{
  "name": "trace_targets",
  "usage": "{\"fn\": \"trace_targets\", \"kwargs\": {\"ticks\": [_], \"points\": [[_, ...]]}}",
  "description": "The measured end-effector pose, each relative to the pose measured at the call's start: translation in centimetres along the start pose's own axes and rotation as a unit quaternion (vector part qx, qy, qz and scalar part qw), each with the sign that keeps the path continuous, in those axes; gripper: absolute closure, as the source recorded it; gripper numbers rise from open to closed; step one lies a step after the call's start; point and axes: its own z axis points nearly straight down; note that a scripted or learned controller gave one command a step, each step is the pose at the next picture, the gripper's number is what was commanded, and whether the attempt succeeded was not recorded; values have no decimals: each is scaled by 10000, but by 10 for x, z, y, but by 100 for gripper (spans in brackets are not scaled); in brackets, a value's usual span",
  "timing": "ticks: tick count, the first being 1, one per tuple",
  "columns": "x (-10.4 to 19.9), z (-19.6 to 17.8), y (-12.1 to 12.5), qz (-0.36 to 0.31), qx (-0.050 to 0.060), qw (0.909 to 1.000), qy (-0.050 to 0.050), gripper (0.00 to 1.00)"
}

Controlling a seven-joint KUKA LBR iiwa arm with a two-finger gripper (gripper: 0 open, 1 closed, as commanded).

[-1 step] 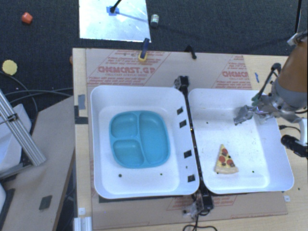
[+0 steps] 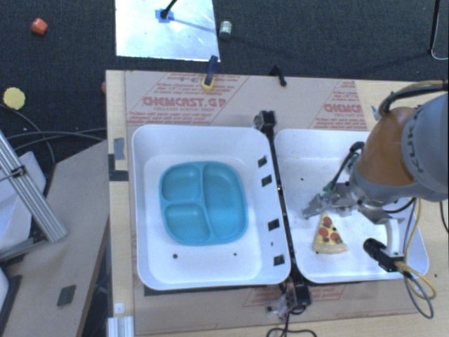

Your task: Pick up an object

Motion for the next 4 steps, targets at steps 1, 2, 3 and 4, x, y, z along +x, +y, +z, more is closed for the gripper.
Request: {"fn": "trace_targets", "kwargs": {"ticks": [1, 2, 3, 4], "points": [[-3, -15, 3, 26, -30, 10000, -9, 100], [12, -181, -48, 7, -82, 10000, -13, 100], [70, -141, -48, -13, -8, 10000, 6, 100], [132, -137, -38, -14, -17, 10000, 3, 100]]}}
